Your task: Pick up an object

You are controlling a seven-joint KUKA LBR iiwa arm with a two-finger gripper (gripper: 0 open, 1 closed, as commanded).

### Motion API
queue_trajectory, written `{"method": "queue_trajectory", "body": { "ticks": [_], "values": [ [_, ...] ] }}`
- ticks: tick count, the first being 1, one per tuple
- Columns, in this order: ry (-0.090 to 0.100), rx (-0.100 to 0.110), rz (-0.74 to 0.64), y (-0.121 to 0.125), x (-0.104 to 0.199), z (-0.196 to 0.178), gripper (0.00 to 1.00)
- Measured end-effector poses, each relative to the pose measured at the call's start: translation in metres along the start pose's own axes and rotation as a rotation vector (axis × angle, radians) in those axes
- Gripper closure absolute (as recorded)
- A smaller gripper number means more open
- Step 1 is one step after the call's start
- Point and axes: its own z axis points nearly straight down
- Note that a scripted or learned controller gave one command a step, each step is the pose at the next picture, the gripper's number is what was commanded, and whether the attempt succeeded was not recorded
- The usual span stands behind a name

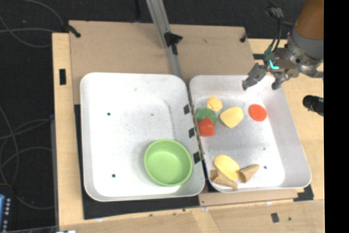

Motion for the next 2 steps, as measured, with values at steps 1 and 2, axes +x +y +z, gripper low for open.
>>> {"method": "queue_trajectory", "body": {
  "ticks": [1, 2],
  "values": [
    [-0.003, 0.004, 0.003, 0.0, 0.001, 0.042, 0.0],
    [-0.002, 0.005, 0.002, 0.003, 0.005, 0.088, 0.0]
  ]
}}
